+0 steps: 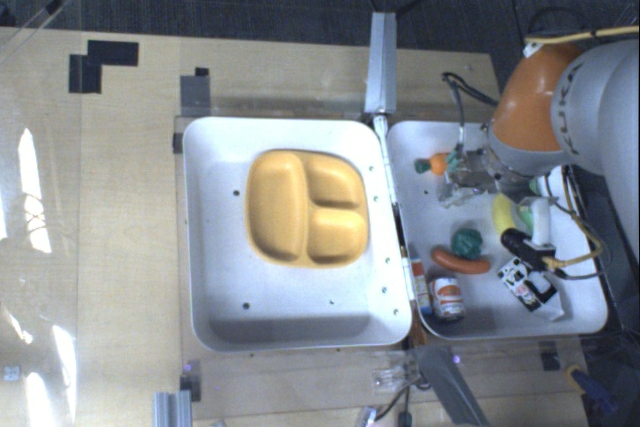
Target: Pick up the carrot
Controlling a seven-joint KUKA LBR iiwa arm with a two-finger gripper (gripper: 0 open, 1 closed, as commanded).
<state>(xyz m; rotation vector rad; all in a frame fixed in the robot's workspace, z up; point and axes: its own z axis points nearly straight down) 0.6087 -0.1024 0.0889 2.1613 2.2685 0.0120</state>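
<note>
The gripper (462, 183) is seen low in the right bin (590, 315), its fingers too blurred for their spread to be judged. The carrot (434, 164) lies just beside it, to its left, partly hidden. A yellow tray (305, 207) sits in the left bin (215, 315).

Smooth glossy white plastic bins (290, 325), matt yellow plastic tray (305, 207), pale wood-look bench (100, 245), shiny metal rail (381, 65)

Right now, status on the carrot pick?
Gripper low in right bin, beside carrot. Carrot on bin floor, not held. Green toy and sausage lie nearer the camera.
</note>
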